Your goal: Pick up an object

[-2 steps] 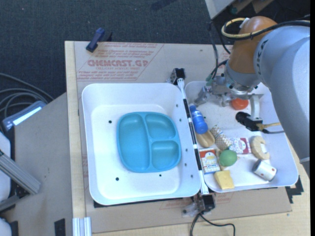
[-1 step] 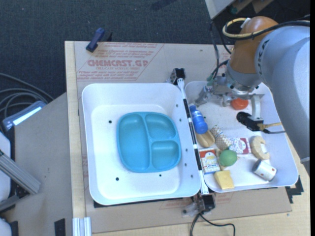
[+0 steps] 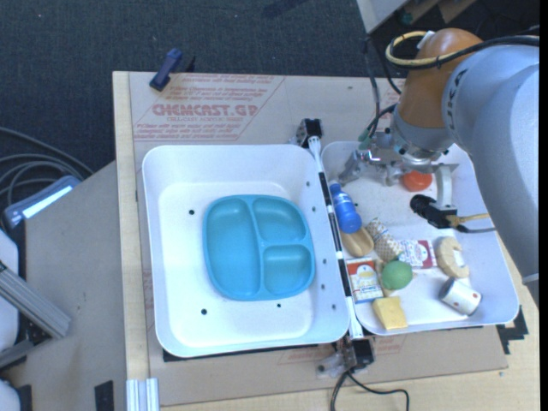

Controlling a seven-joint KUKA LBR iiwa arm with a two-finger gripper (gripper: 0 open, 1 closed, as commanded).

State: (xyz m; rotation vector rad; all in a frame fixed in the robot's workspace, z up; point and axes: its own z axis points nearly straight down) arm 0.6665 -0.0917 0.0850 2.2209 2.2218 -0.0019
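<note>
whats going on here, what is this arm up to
A grey arm reaches in from the right, its tool low over the far end of the right bin. That bin holds small items: a blue bottle, a green ball, a yellow block. The left bin holds a blue tray. Nothing looks picked up yet.

A blue three-compartment divided plate [image 3: 259, 247] lies in the left white bin [image 3: 163, 229] on the counter [image 3: 205, 110], whose brown board bears red lettering. A blue clip [image 3: 165, 69] sits at the board's far-left corner; cables [image 3: 26, 165] coil on the dark floor.
</note>
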